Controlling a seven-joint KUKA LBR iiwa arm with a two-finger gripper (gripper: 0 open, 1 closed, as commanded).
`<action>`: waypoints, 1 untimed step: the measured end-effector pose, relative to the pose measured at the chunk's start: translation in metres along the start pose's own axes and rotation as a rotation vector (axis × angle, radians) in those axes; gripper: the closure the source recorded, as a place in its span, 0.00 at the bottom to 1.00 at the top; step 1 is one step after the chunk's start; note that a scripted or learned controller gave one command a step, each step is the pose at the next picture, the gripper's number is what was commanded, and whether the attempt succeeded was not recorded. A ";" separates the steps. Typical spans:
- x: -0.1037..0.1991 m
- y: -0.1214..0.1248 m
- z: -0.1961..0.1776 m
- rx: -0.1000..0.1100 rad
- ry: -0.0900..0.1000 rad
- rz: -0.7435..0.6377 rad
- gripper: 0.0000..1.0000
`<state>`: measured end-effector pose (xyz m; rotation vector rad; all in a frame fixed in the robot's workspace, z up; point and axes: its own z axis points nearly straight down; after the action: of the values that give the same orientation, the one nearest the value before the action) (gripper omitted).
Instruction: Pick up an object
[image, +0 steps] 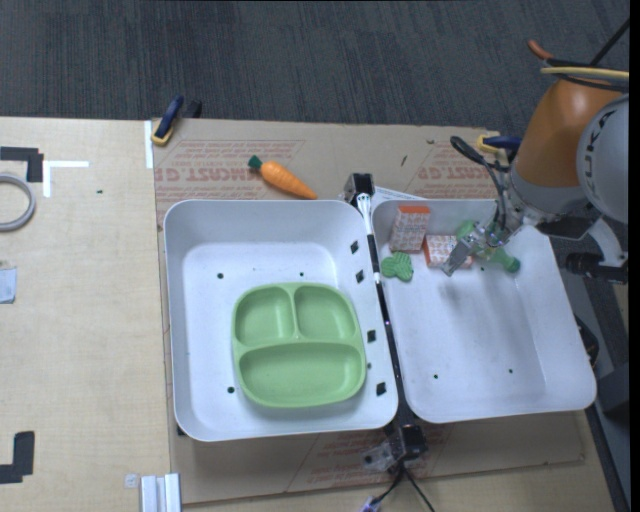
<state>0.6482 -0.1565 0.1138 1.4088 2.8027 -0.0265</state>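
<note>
Hand (468, 248) hovers over clutter at the right bin's (500, 340) twelve o'clock. Finger state: cannot tell. Crowded green toy (398, 266) and boxes (410, 228) risk a miss.

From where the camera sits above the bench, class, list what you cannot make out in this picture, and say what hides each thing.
- Hand, camera view: too small and cluttered to tell whether it grips anything.
- Green item beside it: partly covered by the hand, shape unclear.
- Printed box in the right bin: lettering too small to read.
- Arm: cut off by the right edge.
</note>
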 end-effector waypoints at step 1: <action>0.000 0.000 0.000 0.001 0.000 -0.026 0.00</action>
<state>0.6481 -0.1569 0.1137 1.3720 2.8210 -0.0278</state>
